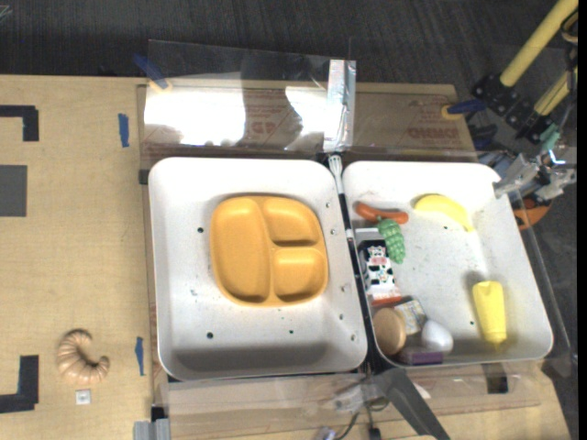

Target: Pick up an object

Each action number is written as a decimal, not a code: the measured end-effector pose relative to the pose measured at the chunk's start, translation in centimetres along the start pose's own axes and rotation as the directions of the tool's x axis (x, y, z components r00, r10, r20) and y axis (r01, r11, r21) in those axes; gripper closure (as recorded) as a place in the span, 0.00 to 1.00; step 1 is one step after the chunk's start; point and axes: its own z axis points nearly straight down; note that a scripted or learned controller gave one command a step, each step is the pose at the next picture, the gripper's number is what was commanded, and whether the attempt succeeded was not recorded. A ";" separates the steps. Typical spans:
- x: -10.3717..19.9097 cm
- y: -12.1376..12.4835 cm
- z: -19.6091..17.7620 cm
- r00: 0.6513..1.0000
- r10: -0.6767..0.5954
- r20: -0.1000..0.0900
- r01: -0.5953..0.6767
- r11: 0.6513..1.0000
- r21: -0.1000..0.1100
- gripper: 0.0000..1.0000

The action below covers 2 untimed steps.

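Before any grasp: your end effector, its opening impossible to tell, waited beside the right bin; you next needed to descend onto the yellow bottle.

Right bin centre lay open; items crowded its left wall. A yellow divided plate occupied the left bin.

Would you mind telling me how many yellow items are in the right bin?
2: a lemon near the far edge and a bottle by the right wall. The cluttered near-left corner may hide more.
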 end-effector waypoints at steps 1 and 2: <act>0.5 -4.0 14.9 0.962 0.273 -0.011 -0.273 0.962 0.008 0.00; 2.5 -4.3 15.9 0.971 0.240 -0.002 -0.240 0.971 0.004 0.00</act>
